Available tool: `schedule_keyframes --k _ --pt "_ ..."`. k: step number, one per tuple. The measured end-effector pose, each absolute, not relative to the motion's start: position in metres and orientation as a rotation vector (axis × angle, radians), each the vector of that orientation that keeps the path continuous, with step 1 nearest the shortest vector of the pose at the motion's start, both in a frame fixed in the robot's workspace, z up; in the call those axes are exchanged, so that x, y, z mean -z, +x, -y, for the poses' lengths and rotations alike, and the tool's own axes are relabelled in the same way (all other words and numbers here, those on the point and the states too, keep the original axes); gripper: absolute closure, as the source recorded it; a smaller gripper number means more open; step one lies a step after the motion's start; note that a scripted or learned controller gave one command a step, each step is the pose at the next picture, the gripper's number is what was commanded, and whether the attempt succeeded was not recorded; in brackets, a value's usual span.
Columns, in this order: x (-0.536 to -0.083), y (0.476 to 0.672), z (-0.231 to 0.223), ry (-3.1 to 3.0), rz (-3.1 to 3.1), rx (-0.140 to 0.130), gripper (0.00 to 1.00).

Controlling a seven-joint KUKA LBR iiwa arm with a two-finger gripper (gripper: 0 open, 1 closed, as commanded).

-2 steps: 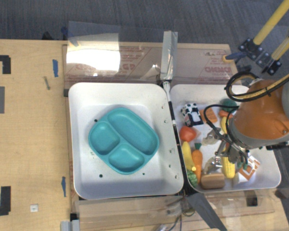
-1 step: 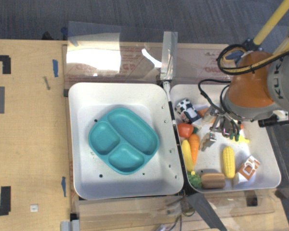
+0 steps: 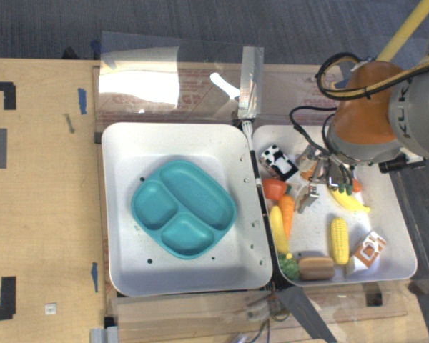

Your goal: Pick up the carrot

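The slim orange carrot lies in the right bin near its left wall, between a smooth yellow banana and a ridged corn cob. The metal gripper hangs just beside it; cannot tell its state. A glossy teal divided plate sits in the left bin

Teal divided plate in left bin; corn cob in right bin.
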State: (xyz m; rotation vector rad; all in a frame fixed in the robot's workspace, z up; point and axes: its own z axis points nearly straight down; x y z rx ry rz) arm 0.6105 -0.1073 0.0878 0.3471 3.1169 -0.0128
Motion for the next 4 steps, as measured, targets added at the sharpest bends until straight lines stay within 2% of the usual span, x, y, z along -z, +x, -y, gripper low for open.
schedule_keyframes --k 1,2,3,4 --pt "-0.088 0.643 0.094 0.473 -3.095 -0.001 0.0" --pt "-0.189 0.575 0.023 0.218 -3.124 -0.004 0.0" --pt "-0.185 0.521 0.019 0.43 -3.112 -0.001 0.0" --pt "-0.185 0.538 0.032 0.354 -3.115 0.0 0.0"
